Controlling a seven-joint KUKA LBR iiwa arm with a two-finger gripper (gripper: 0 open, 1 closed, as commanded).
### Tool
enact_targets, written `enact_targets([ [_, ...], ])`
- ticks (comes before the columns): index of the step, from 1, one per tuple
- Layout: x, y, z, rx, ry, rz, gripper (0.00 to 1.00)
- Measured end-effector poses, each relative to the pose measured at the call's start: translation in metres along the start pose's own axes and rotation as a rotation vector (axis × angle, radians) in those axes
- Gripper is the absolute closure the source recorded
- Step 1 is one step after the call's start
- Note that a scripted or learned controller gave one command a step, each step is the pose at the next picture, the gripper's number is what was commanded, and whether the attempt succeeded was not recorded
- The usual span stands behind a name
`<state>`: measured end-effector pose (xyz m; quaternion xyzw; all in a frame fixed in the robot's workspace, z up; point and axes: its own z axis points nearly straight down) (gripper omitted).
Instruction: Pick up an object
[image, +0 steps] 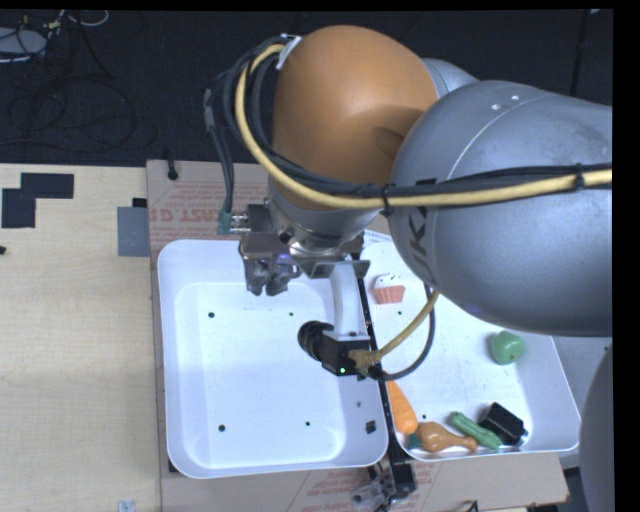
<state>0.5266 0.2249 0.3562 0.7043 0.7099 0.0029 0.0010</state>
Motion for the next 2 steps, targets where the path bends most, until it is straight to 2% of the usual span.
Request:
enact_targets([
  [1, 0.019, -0.015, 0.044, 0.013, -0.006, 0.006, 1.0],
  [2, 0.017, 0.023, 0.143, 0.016, -0.009, 0.009, 1.0],
])
